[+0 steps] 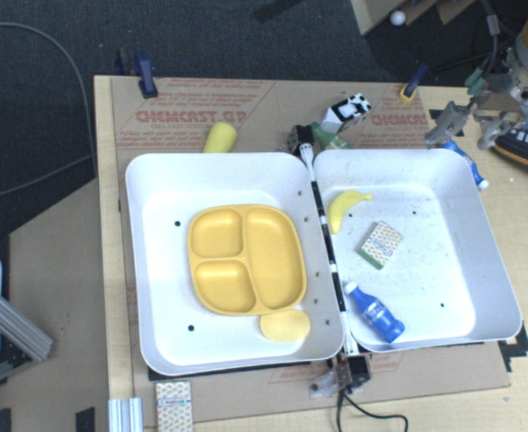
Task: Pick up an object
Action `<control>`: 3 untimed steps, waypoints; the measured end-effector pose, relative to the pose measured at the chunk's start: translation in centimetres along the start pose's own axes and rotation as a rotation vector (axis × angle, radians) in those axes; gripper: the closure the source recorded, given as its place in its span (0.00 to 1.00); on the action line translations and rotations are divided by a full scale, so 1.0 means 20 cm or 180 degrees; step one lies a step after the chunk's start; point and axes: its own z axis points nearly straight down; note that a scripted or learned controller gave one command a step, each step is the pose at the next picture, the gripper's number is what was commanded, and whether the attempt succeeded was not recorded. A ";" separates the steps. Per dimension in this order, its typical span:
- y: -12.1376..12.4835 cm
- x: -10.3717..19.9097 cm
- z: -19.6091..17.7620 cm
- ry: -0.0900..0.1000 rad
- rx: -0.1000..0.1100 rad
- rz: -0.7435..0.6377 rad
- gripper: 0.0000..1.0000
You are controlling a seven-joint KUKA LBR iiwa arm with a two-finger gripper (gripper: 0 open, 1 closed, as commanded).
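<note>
Lying in right bin (479,268): bottle (374,312), banana (344,207).

The right bin (479,241) has the most open floor: its whole right half and far-right corner lie bare. Its 3 things crowd the left side, with the banana (344,207) near the divider, the small patterned box (381,243) beside it, and the blue bottle (374,313) at the near-left corner, apart from one another. In the left bin (147,241), the yellow sectioned tray (246,259) takes the middle and a yellow disc (285,325) seems to touch its near edge, leaving a bare strip along the left wall. Clutter stands on the desk (111,115) behind the bins.
</note>
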 end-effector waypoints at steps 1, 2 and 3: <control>-0.27 0.17 0.52 0.0000 0.0001 0.0001 0.00; -0.34 0.25 0.99 -0.0001 -0.0002 0.0003 0.00; -0.33 0.25 0.94 0.0000 -0.0007 0.0006 1.00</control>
